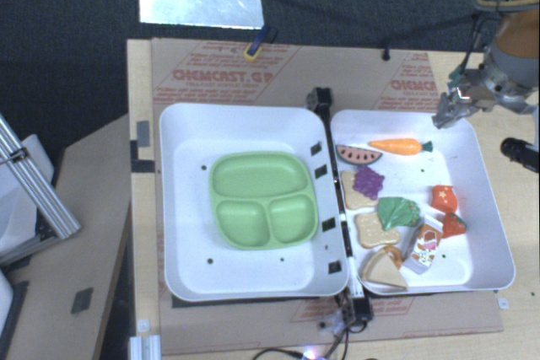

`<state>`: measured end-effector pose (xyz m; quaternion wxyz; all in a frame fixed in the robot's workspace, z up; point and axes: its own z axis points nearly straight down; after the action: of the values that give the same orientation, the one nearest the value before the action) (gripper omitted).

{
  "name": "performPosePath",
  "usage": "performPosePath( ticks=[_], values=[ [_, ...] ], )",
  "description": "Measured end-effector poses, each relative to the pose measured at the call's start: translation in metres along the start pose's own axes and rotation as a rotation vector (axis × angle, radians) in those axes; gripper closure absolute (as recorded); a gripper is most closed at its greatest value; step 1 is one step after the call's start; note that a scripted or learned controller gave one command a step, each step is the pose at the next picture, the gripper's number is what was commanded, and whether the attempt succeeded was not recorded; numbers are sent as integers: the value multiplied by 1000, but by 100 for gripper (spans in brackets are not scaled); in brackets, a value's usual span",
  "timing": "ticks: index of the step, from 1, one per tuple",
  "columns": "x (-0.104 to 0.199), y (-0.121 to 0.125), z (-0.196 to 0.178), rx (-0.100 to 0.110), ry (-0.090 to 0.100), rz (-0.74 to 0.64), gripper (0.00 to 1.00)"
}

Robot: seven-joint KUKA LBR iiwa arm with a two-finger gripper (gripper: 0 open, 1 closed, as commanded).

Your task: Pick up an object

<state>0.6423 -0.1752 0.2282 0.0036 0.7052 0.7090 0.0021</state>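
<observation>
Camera view: carrot (396,147) lies at the right bin's (489,181) far end, beside the watermelon slice (358,153), untouched. Gripper (449,112) hovers above that bin's far right corner, fingers' state can't tell, nothing held. Looks like approach step; next move needs descent over a toy. Arm tilts in from right.

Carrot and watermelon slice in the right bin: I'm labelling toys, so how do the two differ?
The carrot is orange with a green tip, long and tapered; the watermelon slice is red with a dark rind, a short wedge. The carrot lies farther right, the slice nearer the divider. Both lie flat at the right bin's far end.
</observation>
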Motion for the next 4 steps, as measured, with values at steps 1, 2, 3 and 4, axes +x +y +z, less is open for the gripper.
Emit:
performPosePath(
  ticks=[1,2,3,4],
  values=[
    [44,-29,-11,7,3,-2,100],
    [91,-55,-17,7,4,-3,100],
    [130,-75,-9,10,4,-3,100],
    [162,-113,-9,10,4,-2,100]
  ],
)
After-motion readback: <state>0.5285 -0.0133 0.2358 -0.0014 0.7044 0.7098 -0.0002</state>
